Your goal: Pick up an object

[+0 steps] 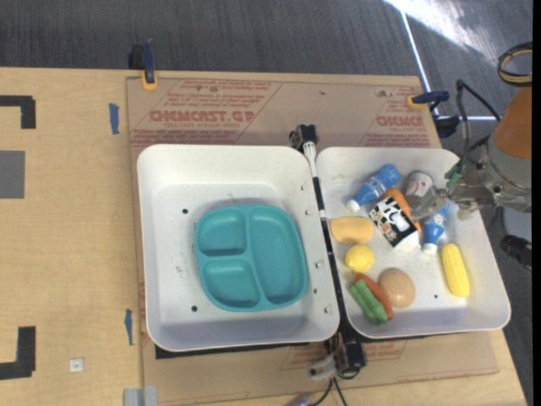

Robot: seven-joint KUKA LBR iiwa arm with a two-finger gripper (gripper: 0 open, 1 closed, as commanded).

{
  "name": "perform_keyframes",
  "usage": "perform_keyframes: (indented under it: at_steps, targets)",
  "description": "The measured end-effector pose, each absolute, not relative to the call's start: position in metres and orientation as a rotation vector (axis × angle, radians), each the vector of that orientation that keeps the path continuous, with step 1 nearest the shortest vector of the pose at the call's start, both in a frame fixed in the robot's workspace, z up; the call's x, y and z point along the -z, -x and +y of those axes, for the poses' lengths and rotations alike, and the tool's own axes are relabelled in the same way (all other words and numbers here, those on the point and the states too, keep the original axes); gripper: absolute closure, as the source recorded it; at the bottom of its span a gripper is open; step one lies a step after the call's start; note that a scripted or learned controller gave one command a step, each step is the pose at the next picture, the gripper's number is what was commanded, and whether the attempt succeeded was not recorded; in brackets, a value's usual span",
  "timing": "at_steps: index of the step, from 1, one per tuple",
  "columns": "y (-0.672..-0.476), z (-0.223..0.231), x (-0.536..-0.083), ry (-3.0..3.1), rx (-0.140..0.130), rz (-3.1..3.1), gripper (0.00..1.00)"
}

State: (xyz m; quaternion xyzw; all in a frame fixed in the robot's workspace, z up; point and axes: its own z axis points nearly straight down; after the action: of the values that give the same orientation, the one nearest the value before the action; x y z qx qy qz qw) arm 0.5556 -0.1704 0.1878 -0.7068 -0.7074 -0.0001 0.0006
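Gripper, finger state indiscernible, sits above the right bin near a blue bottle. Left bin holds a teal tray.

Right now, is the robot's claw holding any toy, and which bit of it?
It cannot be told. The gripper sits low in the right bin, among a blue bottle and a black-and-white carton, but no toy clearly shows between its fingers.
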Motion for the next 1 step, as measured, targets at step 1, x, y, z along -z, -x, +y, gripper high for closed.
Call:
perform_keyframes:
  at_steps: [1]
  targets:
    - [-0.5845, -0.1498, -0.1117, 2.499, 0.017, -1.918, 0.0]
